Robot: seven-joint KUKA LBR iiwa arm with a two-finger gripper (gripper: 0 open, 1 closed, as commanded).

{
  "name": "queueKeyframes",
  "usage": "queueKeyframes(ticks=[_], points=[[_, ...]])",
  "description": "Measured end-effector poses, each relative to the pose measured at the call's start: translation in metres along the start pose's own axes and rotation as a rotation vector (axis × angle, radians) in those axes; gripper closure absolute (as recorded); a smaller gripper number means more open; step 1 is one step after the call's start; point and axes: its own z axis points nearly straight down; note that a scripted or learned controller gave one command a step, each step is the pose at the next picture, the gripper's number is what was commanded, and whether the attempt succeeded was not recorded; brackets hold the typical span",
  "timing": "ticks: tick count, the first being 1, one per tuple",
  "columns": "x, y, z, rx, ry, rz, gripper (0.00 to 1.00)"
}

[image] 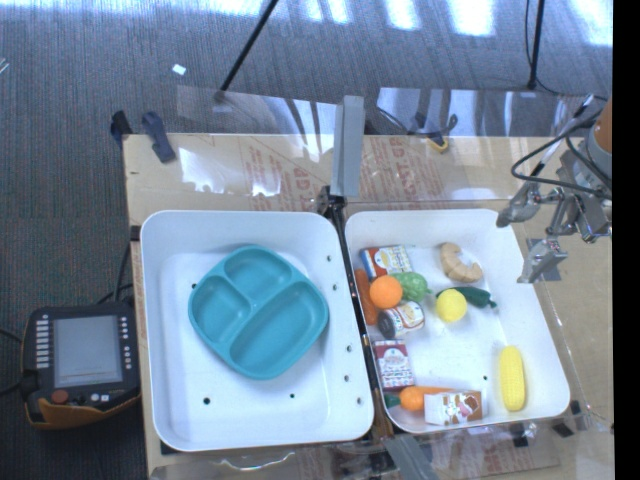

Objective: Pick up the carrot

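Observation:
The carrot [420,398], orange with a green stub at its left end, lies along the near wall of the right bin [556,353], between a small red carton and a snack packet. My gripper [532,238] hangs over the far right corner of that bin, well away from the carrot. Its fingers stand apart with nothing between them. A long orange-red piece [362,294] lies against the bin's left wall, partly hidden behind an orange.
The right bin also holds an orange [385,291], a lemon [451,305], a corn cob [511,377], a croissant [459,262], cans, cartons and green vegetables. A teal divided plate [259,311] sits in the left bin [165,368]. A teach pendant [82,353] lies left of the bench.

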Motion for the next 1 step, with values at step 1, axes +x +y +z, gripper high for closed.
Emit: queueKeyframes(ticks=[1], points=[[0.0734,0.0658,0.0891,-0.002,0.009,0.139,0.0]])
